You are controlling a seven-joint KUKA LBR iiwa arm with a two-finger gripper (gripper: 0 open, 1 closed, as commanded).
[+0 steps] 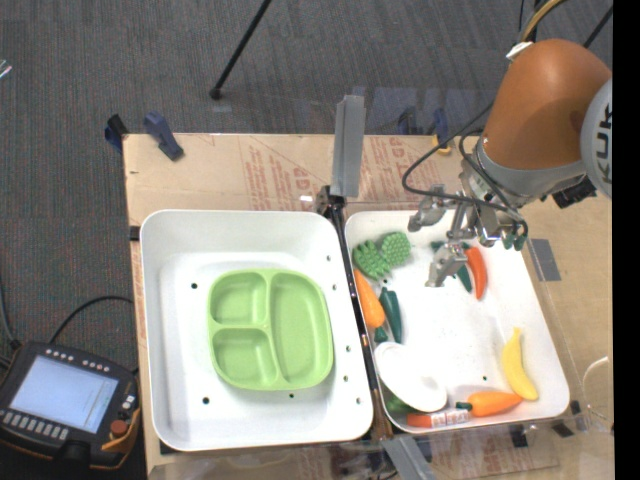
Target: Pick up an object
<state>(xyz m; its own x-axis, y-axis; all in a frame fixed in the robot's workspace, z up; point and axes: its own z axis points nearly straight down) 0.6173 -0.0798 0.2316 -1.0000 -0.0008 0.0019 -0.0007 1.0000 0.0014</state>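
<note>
Claw: my claw (447,265) hangs over the far part of the right bin (548,343); I see its grey fingers (441,268) pointing down with a narrow gap between them and nothing gripped. A red-orange pepper (478,271) with a dark green piece against it lies just beside the fingers on the right; I cannot tell whether they touch.

Right bin, near edge: an orange carrot (492,403), a small red-and-white tube (443,419) and a white bowl (411,376) crowd the near wall, with something green tucked under the bowl's near side.

Right bin, right side: a yellow banana (517,365) lies along the right wall, near the carrot.

Right bin, left side: an orange vegetable (369,303) and a dark green one (390,316) lie side by side against the left wall; farther back sits a knobbly green piece (383,254).

Left bin: the left bin (170,368) holds a light green divided plate (269,329), lying flat near its middle.

Open room: I have bare white floor in the middle of the right bin, between the claw and the bowl.

Edges: the two bins meet along a shared rim; the brown worktop (230,168) runs beyond them, and a grey upright post (349,148) stands at the far end of that rim.
</note>
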